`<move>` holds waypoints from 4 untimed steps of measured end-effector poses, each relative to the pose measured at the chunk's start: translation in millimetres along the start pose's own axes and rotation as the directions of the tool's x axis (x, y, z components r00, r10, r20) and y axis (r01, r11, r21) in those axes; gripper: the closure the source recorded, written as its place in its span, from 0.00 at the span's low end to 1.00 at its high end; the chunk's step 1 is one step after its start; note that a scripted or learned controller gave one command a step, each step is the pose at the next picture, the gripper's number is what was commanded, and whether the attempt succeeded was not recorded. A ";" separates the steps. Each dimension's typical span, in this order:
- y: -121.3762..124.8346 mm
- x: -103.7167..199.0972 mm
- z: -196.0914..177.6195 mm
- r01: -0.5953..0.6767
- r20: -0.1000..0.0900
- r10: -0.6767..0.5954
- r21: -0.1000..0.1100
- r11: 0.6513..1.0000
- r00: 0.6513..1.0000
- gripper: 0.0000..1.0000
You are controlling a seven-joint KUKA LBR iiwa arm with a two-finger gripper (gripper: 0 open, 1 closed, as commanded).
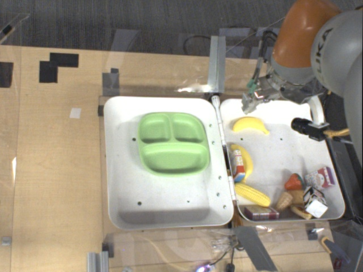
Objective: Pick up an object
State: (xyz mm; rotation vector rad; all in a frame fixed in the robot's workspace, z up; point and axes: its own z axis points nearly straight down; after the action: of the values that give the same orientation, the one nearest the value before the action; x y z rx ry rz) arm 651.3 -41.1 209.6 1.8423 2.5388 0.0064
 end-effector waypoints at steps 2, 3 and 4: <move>-8.5 -74.6 52.0 0.064 0.000 -0.064 0.002 0.998 0.998 0.00; -26.7 -54.1 120.0 -0.009 0.004 0.009 -0.006 1.000 1.000 0.00; -23.6 -53.1 107.8 -0.007 0.002 0.007 -0.012 1.000 1.000 1.00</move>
State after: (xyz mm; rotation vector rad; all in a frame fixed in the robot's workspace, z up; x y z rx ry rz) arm 646.1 -98.9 101.8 1.8456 2.5255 0.0190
